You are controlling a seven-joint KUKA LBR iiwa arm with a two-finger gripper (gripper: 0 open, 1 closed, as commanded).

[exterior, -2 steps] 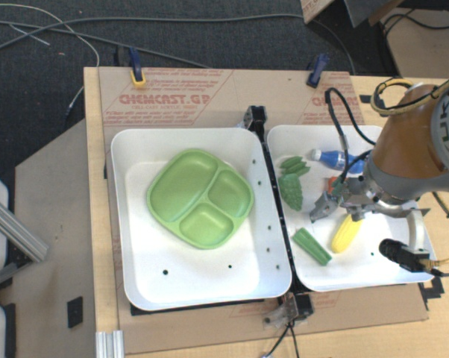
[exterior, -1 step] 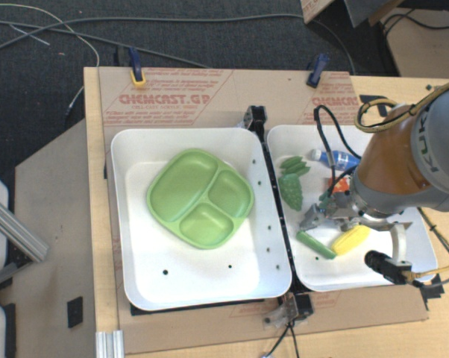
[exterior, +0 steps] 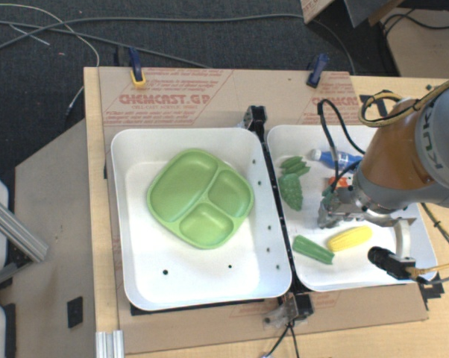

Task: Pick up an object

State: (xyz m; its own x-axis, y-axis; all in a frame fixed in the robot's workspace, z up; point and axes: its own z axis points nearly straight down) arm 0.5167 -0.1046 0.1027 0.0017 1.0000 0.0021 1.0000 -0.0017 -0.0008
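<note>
The yellow toy corn point(exterior: 349, 238) lay beside the gripper point(exterior: 330, 216) — we judged it mid-reach. Whether its fingers were open, we could not tell — next, a settled descent.

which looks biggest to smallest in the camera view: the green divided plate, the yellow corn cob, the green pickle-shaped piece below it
1. green divided plate, by far the largest
2. and 3. yellow corn cob and green pickle-shaped piece look about alike, so I won't rank them.
</note>
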